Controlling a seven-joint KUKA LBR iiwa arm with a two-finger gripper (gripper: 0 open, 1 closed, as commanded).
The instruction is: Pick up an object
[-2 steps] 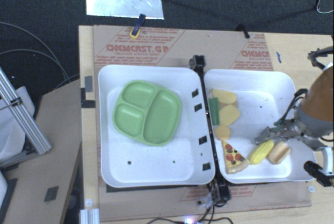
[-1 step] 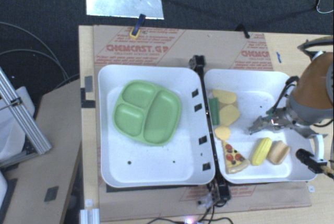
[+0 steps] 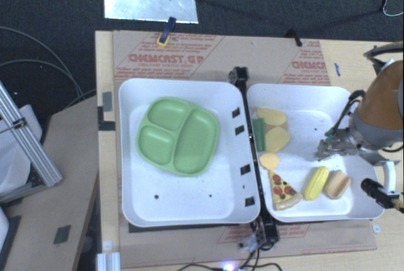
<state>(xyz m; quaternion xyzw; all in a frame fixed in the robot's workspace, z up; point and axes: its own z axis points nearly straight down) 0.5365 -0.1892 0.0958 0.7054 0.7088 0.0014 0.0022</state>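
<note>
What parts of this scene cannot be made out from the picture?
- Gripper, camera view: small and blurred, so its state cannot be told.
- Arm: cut off by the right edge.
- Green item at the right bin's left wall: too small to identify.

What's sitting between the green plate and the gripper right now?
In the camera view, between the green plate and the gripper: the bins' divider, then pale yellow toy pieces, then bare white bin floor.
</note>
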